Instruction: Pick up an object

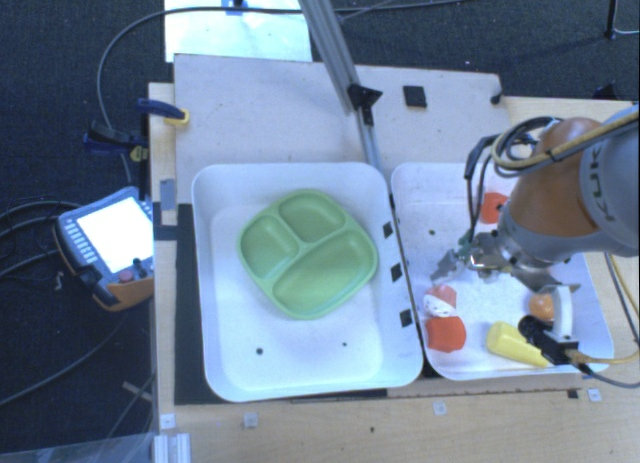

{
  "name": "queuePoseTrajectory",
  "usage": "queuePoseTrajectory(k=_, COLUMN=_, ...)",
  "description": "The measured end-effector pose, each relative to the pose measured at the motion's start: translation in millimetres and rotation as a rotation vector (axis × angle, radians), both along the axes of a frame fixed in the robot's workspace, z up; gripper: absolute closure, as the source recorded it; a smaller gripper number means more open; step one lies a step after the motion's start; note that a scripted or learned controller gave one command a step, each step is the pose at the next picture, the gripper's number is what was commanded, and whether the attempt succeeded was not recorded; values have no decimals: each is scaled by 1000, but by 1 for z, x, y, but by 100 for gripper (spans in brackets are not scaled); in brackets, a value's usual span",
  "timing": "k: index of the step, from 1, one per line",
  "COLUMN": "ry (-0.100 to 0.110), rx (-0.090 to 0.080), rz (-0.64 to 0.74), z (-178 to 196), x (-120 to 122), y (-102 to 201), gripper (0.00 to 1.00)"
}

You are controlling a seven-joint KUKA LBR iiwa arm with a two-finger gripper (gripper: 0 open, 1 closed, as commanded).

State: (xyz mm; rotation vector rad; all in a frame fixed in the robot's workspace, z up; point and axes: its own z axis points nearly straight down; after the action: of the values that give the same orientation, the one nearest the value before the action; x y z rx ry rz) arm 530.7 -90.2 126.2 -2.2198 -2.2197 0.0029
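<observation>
My gripper hangs low over the middle of the right bin, reaching in from the right. Just below it, near the bin's front left corner, lies a red and white object. A yellow cone-shaped object rests at the front edge of the bin. To its upper right sits a small orange object, partly hidden by the wrist. Another orange-red object lies behind the arm toward the back of the bin. I see nothing between the gripper and the bin floor.
The left bin holds a green divided plate, tilted slightly. A grey pole slants down to the wall between the bins. A handheld pendant lies off the bench to the left.
</observation>
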Motion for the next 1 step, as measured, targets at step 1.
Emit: queuePoseTrajectory(k=1, ry=-5, rx=-1, rz=2, z=14, x=1, y=0, gripper=100)
